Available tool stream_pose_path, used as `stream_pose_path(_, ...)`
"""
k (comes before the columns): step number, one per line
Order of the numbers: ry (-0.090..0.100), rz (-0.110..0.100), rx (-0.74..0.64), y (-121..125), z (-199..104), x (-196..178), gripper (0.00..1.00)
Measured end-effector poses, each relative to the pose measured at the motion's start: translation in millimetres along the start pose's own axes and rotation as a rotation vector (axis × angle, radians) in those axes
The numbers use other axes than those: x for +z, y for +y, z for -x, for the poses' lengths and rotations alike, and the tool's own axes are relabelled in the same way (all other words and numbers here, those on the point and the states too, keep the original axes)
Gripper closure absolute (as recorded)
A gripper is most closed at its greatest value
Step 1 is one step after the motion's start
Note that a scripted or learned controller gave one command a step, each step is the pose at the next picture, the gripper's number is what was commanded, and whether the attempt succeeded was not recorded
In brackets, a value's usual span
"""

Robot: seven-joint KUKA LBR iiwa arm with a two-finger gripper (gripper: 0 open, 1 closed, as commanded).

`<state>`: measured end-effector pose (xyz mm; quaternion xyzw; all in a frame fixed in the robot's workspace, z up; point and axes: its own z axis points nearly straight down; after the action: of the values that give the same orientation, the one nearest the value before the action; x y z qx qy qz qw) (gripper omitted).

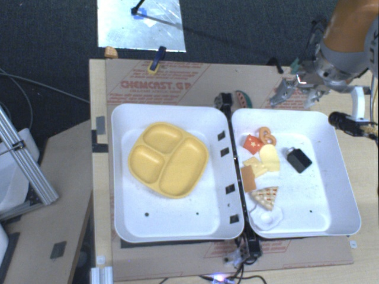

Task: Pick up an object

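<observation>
While the arm hangs above the bench's far right corner, nothing is lifted yet — the pick appears not to have begun.

Gripper: the gripper (294,92) hovers just beyond the far rim of the right bin (340,158), over the cardboard; whether it is open or closed cannot be told at this angle, and no object shows in its grasp.

Objects: a cluster lies on the right bin's floor — a red piece (253,143), a pretzel-like piece (266,135), a pale yellow piece (269,157), a waffle-patterned wedge (266,196) and a black block (299,160) (set slightly apart).

Left bin: the left bin (127,218) holds a yellow divided plate (168,159).

Remaining: by this view, descent, grasp and lift are all left to do.
</observation>
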<state>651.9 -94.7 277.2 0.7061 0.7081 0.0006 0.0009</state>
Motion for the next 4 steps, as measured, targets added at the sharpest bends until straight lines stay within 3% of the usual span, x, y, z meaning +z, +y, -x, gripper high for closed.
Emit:
stream_pose_path(1,0.002,-0.01,0.005,-50,22,113,0.0)
stream_pose_path(2,0.002,-0.006,0.003,-109,4,120,0.0)
stream_pose_path(3,-0.005,-0.002,0.007,-129,4,195,0.0)
stream_pose_path(4,0.0,0.001,-0.002,-109,-6,192,0.0)
